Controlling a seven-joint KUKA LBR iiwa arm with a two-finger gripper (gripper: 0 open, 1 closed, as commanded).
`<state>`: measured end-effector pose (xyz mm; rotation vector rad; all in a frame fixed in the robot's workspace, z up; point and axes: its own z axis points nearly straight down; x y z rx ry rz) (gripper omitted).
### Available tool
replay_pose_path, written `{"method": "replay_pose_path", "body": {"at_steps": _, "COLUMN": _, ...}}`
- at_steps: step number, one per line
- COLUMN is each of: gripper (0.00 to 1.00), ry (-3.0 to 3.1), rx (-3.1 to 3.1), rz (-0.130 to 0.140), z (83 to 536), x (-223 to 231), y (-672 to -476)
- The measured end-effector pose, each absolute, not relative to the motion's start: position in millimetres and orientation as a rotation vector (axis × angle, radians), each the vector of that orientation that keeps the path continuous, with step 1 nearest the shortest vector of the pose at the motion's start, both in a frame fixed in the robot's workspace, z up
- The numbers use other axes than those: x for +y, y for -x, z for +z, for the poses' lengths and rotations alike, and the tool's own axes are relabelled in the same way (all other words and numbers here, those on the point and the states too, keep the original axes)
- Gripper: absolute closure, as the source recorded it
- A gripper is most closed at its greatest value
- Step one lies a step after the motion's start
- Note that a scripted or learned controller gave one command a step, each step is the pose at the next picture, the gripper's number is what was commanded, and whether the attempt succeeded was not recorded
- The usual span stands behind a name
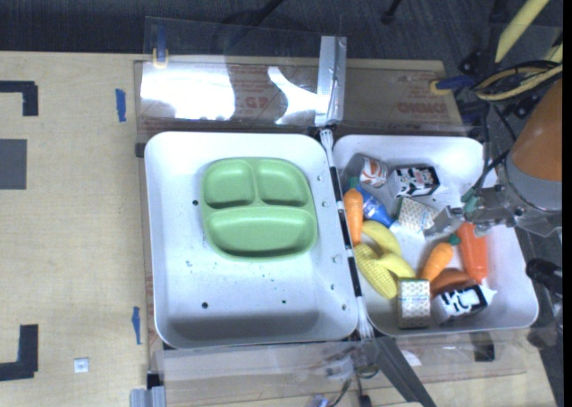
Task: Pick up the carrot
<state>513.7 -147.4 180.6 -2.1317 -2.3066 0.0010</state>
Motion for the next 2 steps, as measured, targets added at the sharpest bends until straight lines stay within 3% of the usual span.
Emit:
{"method": "replay_pose_path", "body": {"at_steps": 1, "gripper": 0.00, "ry": 1.972, "rx": -2.449, "rz": -0.006, "z": 86.0, "x": -161.0, "y": -504.1}}
{"method": "replay_pose_path", "body": {"at_steps": 2, "gripper": 1.00, "ry": 1.977, "rx": -2.450, "rz": -0.007, "z": 94.8, "x": -162.2, "y": -505.6}}
